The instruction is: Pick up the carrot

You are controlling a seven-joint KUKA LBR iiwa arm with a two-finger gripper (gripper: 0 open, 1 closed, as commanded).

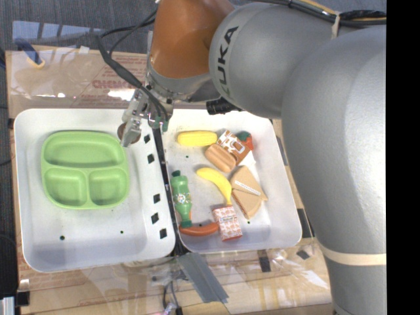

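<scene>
The gripper [136, 125] hangs over the upper right corner of the left bin [39, 241], just beside the divider between the 2 bins and close to the top right edge of the green tray [84, 169]. Its metal fingers [129, 132] point down and left; nothing shows between them, but whether they are spread or closed I cannot tell from this angle. The grey arm [295, 64] with its orange band [187, 25] reaches in from the right, above the right bin [282, 195].

The tray has 3 compartments and lies in the left bin.

The carrot [239, 144], orange with a green tip, lies near the top of the right bin, partly under a patterned packet, touching the hot dog [220, 156]. It is well apart from the gripper. A yellow piece [196, 138] lies just left of it. Below are a banana [217, 182], 2 bread slices [247, 190], a green bottle [180, 199] along the left wall, a red sausage [199, 229] and a small red box [227, 222] near the bottom edge.
</scene>
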